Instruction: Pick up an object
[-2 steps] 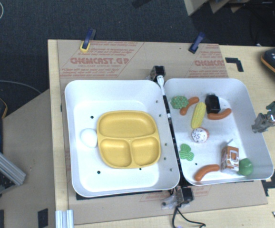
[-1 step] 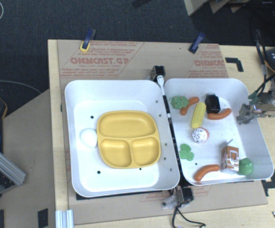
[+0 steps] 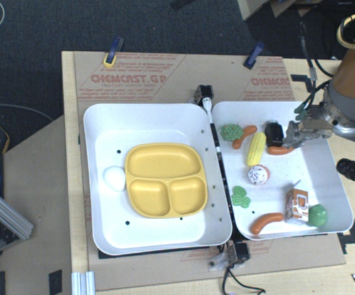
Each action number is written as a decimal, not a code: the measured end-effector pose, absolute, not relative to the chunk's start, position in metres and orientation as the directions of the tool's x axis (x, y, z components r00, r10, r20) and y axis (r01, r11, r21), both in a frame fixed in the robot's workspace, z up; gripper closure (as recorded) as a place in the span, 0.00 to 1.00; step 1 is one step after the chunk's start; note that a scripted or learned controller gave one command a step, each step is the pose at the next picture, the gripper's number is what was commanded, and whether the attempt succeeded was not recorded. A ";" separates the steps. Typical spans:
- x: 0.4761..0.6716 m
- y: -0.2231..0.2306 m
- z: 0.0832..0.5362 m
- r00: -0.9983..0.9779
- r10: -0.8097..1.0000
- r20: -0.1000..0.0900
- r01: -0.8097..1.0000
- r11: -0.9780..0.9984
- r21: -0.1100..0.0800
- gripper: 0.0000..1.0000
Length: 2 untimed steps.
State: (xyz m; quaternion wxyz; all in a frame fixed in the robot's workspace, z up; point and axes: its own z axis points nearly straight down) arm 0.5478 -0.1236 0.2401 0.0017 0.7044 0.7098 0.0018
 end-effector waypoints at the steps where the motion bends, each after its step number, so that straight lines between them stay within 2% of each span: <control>1: 0.571 -0.077 0.242 -0.006 1.000 -0.001 1.000 0.006 0.004 1.00; 2: 0.583 -0.016 0.222 -0.007 1.000 0.003 1.000 0.007 -0.003 1.00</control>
